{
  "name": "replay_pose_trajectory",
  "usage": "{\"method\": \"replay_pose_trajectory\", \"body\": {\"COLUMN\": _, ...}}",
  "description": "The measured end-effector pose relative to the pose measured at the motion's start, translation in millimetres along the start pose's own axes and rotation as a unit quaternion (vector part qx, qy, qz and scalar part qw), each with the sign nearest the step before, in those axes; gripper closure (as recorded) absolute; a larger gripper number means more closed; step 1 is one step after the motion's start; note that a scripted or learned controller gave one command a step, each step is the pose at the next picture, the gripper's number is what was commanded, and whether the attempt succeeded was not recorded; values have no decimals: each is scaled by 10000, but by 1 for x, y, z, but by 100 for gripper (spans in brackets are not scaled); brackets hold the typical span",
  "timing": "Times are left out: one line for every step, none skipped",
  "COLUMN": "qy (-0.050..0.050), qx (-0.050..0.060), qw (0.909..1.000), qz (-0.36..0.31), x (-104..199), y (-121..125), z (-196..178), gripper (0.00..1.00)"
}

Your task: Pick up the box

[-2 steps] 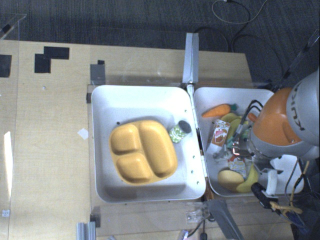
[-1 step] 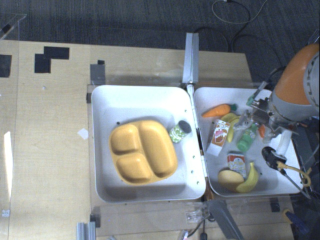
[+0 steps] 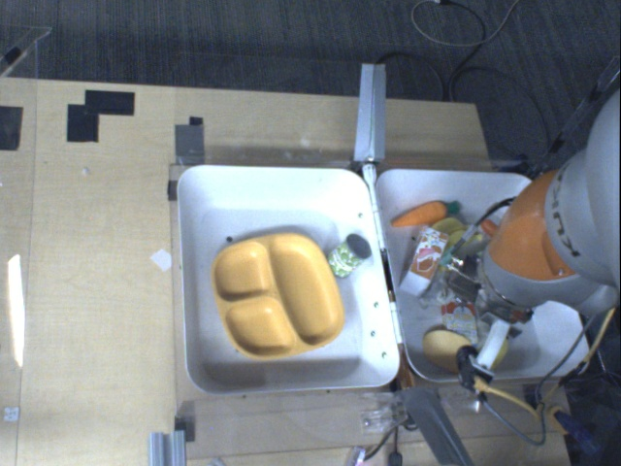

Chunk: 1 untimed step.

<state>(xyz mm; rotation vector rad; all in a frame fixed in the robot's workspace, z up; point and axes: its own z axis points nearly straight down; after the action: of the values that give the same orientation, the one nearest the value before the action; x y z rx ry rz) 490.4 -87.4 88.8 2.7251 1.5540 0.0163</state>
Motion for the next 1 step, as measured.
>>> {"method": "replay_pose_trajectory", "body": {"qy": 9, "qx": -28, "qw": 10000, "qz": -13, "x": 1, "y": 2, "z": -11, "gripper": 100}}
